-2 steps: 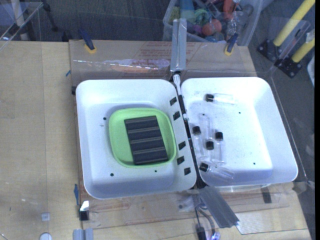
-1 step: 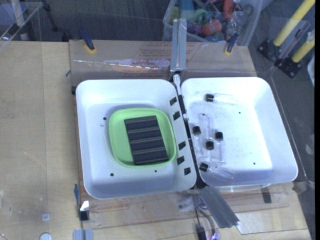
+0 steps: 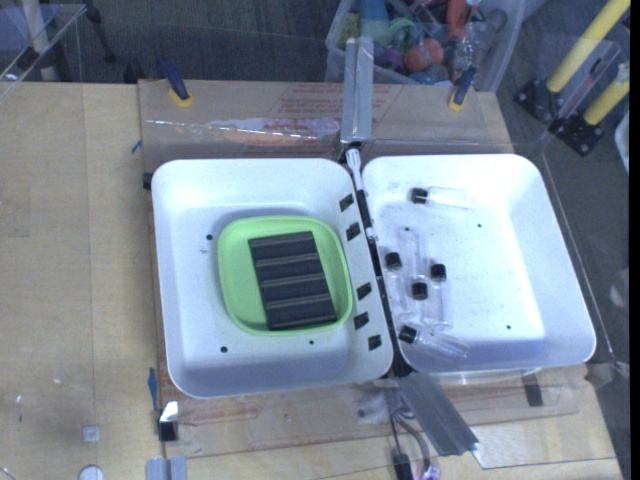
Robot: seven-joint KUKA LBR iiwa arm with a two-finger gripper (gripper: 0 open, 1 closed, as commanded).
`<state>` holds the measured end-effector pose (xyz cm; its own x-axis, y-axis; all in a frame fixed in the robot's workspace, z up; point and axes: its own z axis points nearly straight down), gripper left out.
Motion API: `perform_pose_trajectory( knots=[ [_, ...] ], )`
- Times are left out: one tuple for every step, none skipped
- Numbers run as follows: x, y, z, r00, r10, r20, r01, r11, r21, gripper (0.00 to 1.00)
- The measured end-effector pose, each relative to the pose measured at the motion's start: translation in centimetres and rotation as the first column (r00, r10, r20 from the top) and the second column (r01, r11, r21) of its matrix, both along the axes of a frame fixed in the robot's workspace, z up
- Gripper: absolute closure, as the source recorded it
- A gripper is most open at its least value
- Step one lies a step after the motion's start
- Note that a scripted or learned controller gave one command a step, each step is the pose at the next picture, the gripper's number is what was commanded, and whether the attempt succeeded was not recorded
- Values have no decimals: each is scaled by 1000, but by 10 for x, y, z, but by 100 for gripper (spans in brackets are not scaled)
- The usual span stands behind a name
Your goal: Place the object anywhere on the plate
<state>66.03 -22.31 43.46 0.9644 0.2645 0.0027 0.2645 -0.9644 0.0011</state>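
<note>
From my feed I see the pale wooden tabletop (image 3: 70,268) carrying two shallow white plastic bins side by side. In the left white bin (image 3: 180,268) lies a lime-green square plate (image 3: 232,288) with rounded corners, and flat on it rests a dark grey ribbed rectangular block (image 3: 291,280), its ridges running across its width and its long side tilted slightly from the bin's edges. The block sits wholly within the plate's rim, roughly centred. The right white bin (image 3: 520,268) holds several small clear plastic vials with black caps (image 3: 428,196), scattered apart from one another across the left half of its floor. Black clips line the seam where the two bins meet. Beyond the bins, at the far edge of the tabletop, stands a clear plastic tub of colourful toys (image 3: 425,18). As for the claw, I cannot tell its state.
</note>
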Motion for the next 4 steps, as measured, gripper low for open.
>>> perform_pose_trajectory(
  knots=[
    [-2,-1,0,999,-43,-1,43,999,2,0],
    [1,0,0,999,-36,0,36,999,1,0],
    [-1,-1,0,999,-46,-1,46,999,3,0],
    [0,-1,0,999,-50,0,50,999,2,0]
  ],
)
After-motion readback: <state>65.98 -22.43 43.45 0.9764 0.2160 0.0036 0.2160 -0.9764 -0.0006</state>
